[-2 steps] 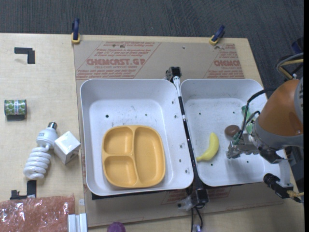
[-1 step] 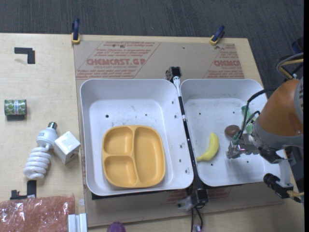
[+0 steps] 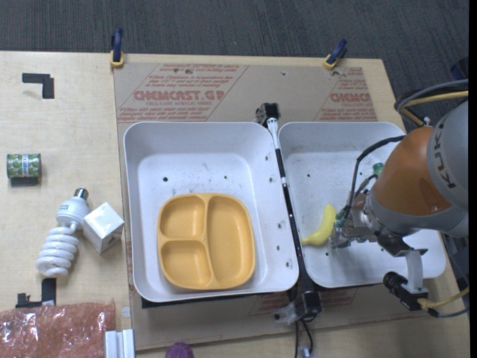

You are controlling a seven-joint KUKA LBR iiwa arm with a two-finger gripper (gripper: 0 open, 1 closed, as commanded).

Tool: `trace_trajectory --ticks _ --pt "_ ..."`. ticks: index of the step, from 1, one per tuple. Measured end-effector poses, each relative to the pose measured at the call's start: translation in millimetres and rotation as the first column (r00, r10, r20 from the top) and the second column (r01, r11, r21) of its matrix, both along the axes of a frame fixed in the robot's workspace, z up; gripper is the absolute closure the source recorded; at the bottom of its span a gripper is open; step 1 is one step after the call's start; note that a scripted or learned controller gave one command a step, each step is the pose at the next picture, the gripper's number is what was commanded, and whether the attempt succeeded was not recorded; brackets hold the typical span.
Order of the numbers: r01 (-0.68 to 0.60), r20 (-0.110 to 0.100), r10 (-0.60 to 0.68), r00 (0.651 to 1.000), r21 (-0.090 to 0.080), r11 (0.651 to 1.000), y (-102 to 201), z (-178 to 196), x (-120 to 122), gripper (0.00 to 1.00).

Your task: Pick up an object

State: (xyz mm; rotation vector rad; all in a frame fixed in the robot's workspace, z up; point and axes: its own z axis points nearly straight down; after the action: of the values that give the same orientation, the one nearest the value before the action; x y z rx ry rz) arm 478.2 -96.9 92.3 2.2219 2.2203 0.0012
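Though the gripper (image 3: 344, 233) sits low in the right bin (image 3: 328, 144), its opening cannot be told (banana (image 3: 321, 227) just beside it).

Pincer (image 3: 341, 239) low in right bin (image 3: 313, 148), just beside banana (image 3: 321, 227).

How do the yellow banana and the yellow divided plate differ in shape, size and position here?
The yellow banana is slim and curved; the yellow divided plate is broad, rounded-rectangular, with three compartments. The banana is much smaller than the plate. The banana lies in the right white bin by the gripper; the plate lies in the left white bin, apart from the arm. Both are yellow.
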Motion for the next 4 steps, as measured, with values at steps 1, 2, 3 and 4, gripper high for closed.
trace_trajectory --ticks 1,2,3,4 --pt "0.0 0.001 0.0 1.0 -0.001 1.0 -50 0 47 0.0" --pt "0.0 -0.002 0.0 1.0 0.0 1.0 1 0 -1 0.0" --pt "-0.002 0.0 0.002 1.0 -0.001 1.0 -60 0 66 0.0" --pt "0.001 -0.002 -0.001 1.0 0.0 1.0 -24 0 -1 0.0"
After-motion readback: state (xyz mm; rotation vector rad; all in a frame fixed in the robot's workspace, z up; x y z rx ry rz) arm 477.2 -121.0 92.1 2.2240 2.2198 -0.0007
